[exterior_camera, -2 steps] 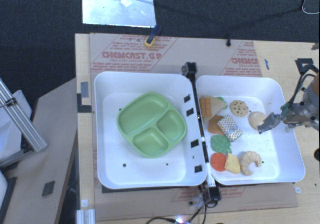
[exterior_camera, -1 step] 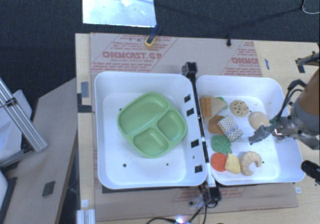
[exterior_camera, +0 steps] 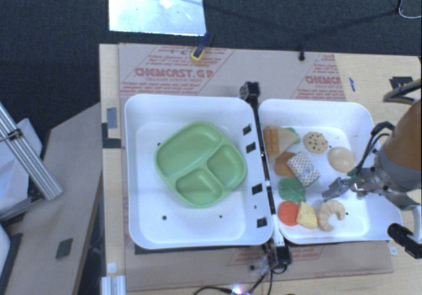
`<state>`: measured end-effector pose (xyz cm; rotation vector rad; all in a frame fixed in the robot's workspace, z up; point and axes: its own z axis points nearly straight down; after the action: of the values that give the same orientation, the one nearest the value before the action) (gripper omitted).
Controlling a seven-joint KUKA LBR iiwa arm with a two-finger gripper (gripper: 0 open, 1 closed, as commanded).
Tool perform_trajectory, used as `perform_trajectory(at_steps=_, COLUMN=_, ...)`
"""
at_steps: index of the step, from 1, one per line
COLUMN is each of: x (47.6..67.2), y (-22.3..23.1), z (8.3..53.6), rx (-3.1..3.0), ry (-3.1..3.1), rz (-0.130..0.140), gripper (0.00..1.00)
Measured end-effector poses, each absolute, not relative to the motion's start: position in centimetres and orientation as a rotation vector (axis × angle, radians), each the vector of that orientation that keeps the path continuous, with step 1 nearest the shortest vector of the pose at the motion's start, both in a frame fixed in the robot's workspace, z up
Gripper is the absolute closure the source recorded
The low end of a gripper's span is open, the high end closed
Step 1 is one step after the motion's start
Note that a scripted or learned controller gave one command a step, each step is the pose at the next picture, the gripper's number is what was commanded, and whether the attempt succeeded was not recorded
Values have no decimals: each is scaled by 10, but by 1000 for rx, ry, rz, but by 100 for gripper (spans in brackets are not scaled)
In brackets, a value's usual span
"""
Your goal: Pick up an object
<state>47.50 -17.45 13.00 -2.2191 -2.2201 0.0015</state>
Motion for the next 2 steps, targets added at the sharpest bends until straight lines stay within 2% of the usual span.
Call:
perform_trajectory(at_steps=1, x=476, y=-174, z=83, rx=-2220, ry=-2222, rz=0, gripper=0)
perform_trajectory(at_steps=2, x=477, y=-175, z=95, rx=-2224, ry=-2226, rz=-2, gripper=100)
